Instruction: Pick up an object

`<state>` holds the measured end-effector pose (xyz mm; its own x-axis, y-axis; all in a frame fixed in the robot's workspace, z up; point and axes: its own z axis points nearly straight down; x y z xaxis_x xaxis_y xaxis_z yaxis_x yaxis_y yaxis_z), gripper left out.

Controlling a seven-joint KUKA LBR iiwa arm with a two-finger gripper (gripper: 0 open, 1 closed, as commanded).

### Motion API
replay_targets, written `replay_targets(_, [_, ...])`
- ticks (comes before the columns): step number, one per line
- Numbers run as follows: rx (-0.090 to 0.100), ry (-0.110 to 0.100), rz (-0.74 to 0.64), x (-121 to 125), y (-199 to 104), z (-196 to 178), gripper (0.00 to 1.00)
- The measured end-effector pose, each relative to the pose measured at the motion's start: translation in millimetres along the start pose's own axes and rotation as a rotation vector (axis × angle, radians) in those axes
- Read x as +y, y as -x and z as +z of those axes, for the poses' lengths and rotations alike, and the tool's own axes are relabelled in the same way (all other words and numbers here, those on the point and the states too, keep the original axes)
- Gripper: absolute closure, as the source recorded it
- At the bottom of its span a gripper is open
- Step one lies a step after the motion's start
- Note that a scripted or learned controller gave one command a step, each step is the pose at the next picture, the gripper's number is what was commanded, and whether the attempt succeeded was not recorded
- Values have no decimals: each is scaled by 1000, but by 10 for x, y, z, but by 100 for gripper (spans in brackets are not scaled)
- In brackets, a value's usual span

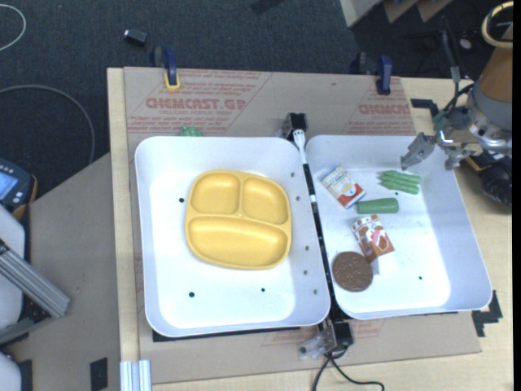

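jaws [434, 151] spread, above right bin [456, 243]

The arm [496, 96] is cut off by the right edge.

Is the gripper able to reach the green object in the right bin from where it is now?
Probably yes. The gripper hangs over the right bin's far part, just beside the green object. Nothing lies on top of it; the second green piece and the red-and-white packet lie apart from it.
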<state>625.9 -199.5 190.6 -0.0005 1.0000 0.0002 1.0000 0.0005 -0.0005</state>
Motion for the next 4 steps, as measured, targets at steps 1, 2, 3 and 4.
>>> replay_targets(1, [1,5,-2,-174,-613,1069,0])
replay_targets(2, [-2,13,2,-785,-960,1006,0])
replay_targets(3, [0,0,3,-1481,-1066,1053,0])
replay_targets(4, [-4,6,4,-1455,-1051,941,100])
